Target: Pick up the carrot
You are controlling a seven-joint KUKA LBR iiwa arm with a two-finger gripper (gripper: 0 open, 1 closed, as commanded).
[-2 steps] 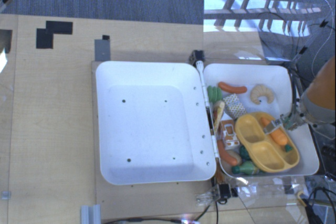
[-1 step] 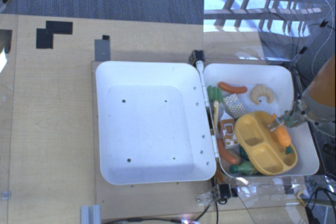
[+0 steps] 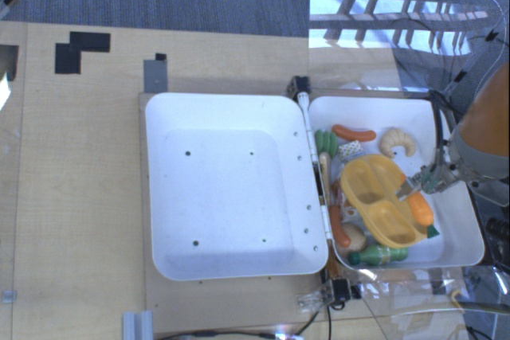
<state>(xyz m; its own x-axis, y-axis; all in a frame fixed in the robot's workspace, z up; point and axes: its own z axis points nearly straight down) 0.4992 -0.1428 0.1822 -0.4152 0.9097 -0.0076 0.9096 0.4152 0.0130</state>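
The carrot (image 3: 421, 210) is short and orange with a green tip. It lies in the right bin (image 3: 462, 243), against the right side of a yellow two-hollow dish (image 3: 376, 199). My gripper (image 3: 421, 185) reaches in from the right and hangs just above the carrot's upper end, close to the dish's rim. Nothing is visibly held in it.
The right bin is crowded: a red sausage (image 3: 353, 133), a croissant (image 3: 398, 142), green vegetables (image 3: 325, 144) along its left wall, a green cucumber (image 3: 379, 255) and a reddish piece (image 3: 341, 233) at the front. The left bin (image 3: 223, 187) sits beside it.
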